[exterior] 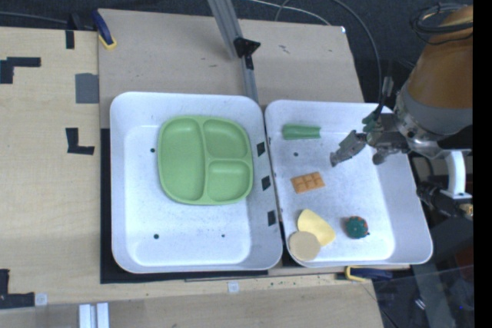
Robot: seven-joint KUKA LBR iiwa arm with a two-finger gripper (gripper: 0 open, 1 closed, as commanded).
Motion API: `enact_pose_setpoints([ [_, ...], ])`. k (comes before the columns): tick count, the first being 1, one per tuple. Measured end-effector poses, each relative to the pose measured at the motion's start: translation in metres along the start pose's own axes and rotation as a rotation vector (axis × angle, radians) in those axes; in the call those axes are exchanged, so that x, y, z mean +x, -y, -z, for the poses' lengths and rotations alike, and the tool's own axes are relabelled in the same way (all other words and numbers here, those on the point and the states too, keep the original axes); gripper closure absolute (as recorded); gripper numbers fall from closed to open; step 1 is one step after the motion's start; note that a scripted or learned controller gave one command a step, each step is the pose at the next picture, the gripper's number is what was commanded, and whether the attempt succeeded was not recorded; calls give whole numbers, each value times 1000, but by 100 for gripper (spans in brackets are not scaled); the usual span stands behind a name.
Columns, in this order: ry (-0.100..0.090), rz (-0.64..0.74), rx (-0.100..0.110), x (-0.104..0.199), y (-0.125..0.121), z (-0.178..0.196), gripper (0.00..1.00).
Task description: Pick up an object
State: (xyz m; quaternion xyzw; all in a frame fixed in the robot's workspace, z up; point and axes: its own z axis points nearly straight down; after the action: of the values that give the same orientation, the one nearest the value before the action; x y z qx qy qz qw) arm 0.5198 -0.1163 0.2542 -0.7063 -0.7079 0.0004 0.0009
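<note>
While the gripper (360, 150) hovers with fingers apart and holding nothing over the right bin (400, 188), the waffle (307, 182) lies flat near the bin's middle. It looks light, stiff and thin, so a pinch across its short sides would suit. Bare floor surrounds it; the green stick (300, 132), ball (355, 226) and yellow pieces (311, 234) lie apart.

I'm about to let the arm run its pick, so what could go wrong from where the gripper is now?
1. The gripper hangs over bare floor of the right bin, between the green stick and the waffle; going straight down may grab nothing.
2. The waffle looks flat, so fingers could slide over it.
3. The yellow piece and the tan disc touch by the bin's front wall; picking one may shove the other.
</note>
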Motion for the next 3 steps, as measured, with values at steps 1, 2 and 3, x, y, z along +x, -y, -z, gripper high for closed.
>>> enact_pose_setpoints([
  [1,0,0,0,0,0,0,0],
  [2,0,-1,6,4,5,-63,0],
  [3,0,-1,6,7,14,-110,0],
])
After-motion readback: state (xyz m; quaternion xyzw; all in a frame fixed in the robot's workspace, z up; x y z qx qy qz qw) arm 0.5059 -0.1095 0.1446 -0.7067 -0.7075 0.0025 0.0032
